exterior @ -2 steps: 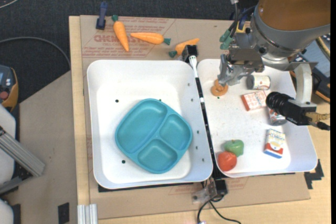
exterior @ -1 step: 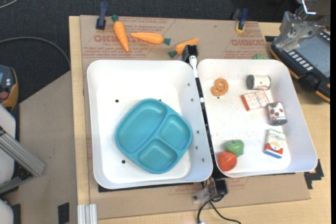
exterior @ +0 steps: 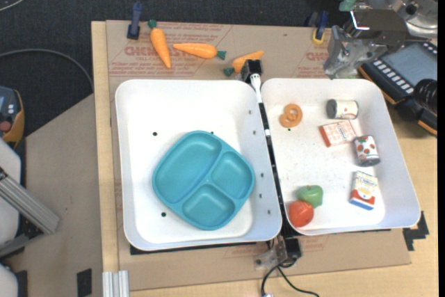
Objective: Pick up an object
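Observation:
The right bin (exterior: 396,149) holds several small items. An orange ring (exterior: 291,115) lies at its far left and a white cylinder with a dark end (exterior: 342,108) at its far middle. A red-and-white box (exterior: 338,133), a red-and-white can (exterior: 366,149) and a small white carton (exterior: 363,190) lie further forward. A green pepper (exterior: 311,195) touches a red tomato (exterior: 300,213) at the near left. My gripper (exterior: 341,66) hangs above the bin's far edge, just beyond the cylinder, open with nothing between its fingers.
The left bin (exterior: 132,149) holds a teal divided plate (exterior: 203,179). Toy carrots (exterior: 160,46) (exterior: 196,50) (exterior: 247,61) lie on the cardboard behind the bins. A black clip (exterior: 254,70) sits where the bins meet. Equipment stands at the far right.

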Controlling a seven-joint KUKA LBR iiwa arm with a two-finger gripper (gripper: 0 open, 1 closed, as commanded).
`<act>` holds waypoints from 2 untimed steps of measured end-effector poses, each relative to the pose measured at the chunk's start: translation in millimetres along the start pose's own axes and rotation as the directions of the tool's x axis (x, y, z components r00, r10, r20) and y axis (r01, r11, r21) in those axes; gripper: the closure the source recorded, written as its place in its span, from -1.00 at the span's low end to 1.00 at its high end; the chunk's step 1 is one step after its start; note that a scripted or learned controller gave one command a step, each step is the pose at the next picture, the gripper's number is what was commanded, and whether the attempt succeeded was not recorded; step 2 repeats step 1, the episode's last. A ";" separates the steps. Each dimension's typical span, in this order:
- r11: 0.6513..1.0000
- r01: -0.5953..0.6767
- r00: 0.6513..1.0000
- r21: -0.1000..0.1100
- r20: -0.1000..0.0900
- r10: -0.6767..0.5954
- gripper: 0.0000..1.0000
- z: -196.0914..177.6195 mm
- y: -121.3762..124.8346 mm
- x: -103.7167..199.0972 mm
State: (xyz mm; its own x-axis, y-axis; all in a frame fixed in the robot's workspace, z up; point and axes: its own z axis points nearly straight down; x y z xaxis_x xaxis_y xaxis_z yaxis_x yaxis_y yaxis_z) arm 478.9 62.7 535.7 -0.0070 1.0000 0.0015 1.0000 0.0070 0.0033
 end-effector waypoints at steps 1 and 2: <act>1.000 0.003 1.000 0.000 -0.001 -0.003 1.00 1.1 0.5 84.5; 1.000 0.003 1.000 0.000 -0.001 -0.003 1.00 1.1 0.5 84.5</act>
